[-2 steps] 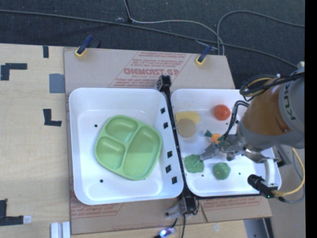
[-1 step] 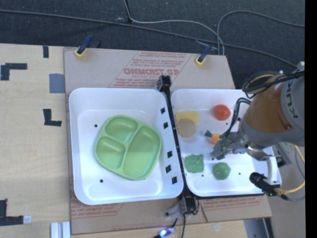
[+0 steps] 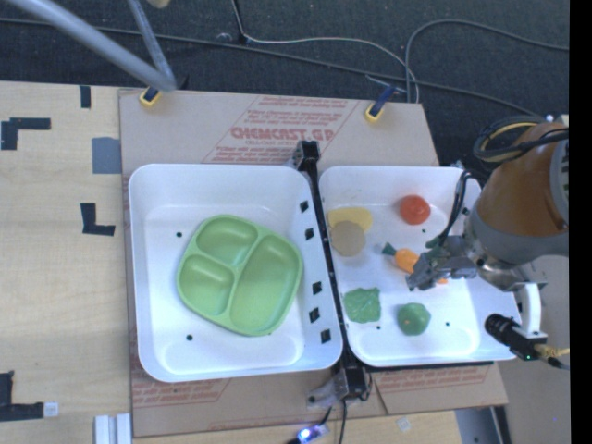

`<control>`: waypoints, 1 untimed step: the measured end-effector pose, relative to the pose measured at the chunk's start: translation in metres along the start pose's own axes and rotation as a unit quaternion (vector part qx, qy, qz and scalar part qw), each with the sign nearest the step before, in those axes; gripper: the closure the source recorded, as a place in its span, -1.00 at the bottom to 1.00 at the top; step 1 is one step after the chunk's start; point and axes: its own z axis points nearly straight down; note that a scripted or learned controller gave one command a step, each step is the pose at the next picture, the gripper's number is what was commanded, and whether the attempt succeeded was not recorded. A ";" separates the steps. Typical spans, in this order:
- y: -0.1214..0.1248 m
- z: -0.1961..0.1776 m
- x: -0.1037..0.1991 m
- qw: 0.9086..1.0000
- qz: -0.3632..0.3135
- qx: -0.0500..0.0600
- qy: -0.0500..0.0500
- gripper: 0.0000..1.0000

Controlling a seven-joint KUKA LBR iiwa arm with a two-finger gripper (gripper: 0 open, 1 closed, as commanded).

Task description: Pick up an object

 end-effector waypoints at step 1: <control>0.001 -0.053 0.000 1.000 0.000 -0.001 0.000 1.00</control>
